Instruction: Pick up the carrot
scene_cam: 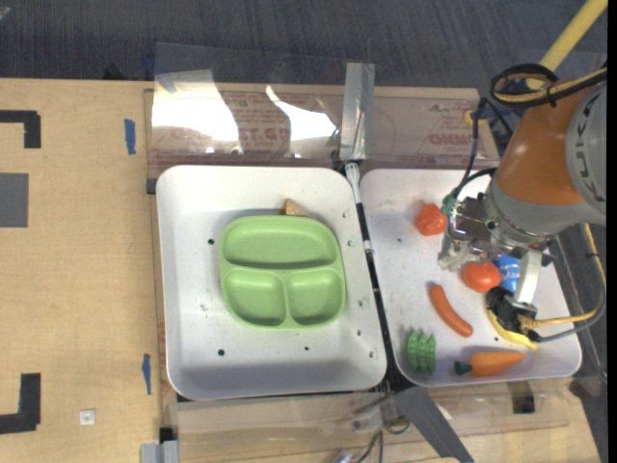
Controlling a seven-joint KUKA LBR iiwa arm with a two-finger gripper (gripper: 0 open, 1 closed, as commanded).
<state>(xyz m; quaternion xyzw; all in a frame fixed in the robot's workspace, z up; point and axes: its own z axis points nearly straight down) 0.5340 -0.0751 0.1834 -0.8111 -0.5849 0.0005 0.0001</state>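
The carrot (496, 362) is orange with a small green top on its left end. It lies flat near the front edge of the right bin (395, 258). My gripper (461, 251) hangs over the middle of that bin, well behind the carrot. Just to the gripper's right sits a red-orange round fruit (480, 276). Nothing is seen held.
The right bin also holds an orange-red tomato (431, 220), a reddish sausage (450, 310), a green ridged piece (419, 350), a blue item (509, 270) and a yellow banana (511, 333) next to the carrot. A green divided plate (282, 268) sits in the left bin (183, 258).
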